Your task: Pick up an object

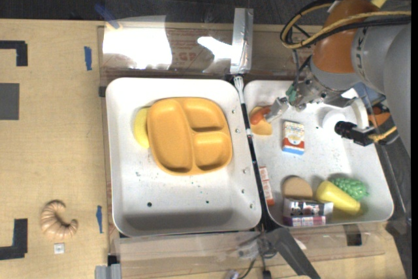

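**Arm over right bin, nothing lifted yet**

Tan worktop across the scene, black markers at left edge, dark floor beyond the far side. Two white bins side by side: left bin carrying a big yellow tray upside-up with three wells, likely parked there as clutter. Right bin crowded with small pickable things, hence the arm reaching in from the right at its far end. End effector low near the far-left corner; opening impossible to tell, no object seen held. Close by: orange piece, just right a small carton. Near side: brown slice, yellow corn, green cluster, dark packet. Outside the bins, near left: a croissant.
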Controlling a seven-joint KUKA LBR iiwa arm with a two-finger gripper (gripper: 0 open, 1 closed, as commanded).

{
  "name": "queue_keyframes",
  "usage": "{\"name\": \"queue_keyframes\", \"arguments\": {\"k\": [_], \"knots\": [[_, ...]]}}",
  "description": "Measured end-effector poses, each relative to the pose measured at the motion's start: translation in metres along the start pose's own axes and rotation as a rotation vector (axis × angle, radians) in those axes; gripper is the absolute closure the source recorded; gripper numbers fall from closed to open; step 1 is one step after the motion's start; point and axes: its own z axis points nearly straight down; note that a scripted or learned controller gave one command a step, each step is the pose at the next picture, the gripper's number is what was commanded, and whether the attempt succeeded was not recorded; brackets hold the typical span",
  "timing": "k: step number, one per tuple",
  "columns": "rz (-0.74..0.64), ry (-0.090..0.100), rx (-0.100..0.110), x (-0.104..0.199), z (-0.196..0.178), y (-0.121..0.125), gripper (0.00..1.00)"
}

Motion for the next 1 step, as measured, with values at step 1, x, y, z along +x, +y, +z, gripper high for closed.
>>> {"name": "queue_keyframes", "arguments": {"k": [1], "knots": [[0.129, 0.004, 0.01, -0.004, 0.0116, -0.0645, 0.0]]}}
